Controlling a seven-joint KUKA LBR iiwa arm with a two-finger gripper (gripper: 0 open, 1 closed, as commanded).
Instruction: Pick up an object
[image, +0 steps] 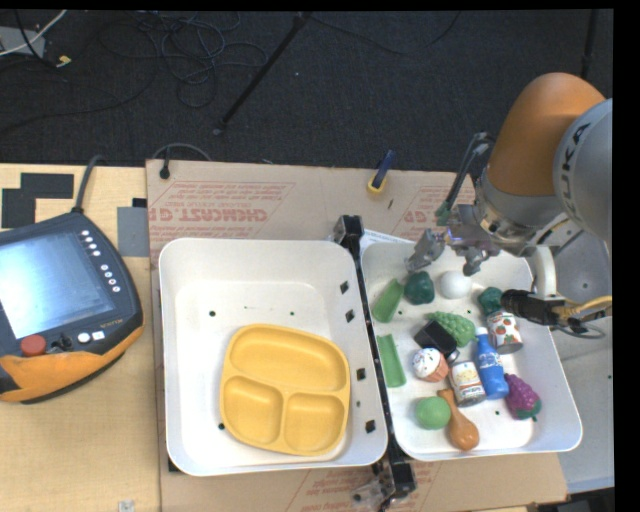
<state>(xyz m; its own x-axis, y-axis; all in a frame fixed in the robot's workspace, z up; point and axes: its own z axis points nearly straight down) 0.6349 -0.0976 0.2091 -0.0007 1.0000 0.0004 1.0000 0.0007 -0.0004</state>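
Currently gripper (447, 255) hovers over right bin (560, 400) – fingers apart, nothing between – poised above dark green toy (419, 288), white ball (455, 285).

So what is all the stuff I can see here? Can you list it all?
White bins: 2, white, side by side on the bench.
Divided plate: 1, yellow, in the left bin.
Small toys: a pile, mixed colours, in the right bin; too jumbled for an exact count.
Blue bottle: 1, blue, among the toys.
Grape bunch: 1, purple, near the right bin's front corner.
White ball: 1, white, at the back of the right bin.
Handheld screen: 1, grey and orange, left of the bins.
Robot arm: 1, grey and orange, at the right.
Gripper: 1, dark, above the right bin's back.
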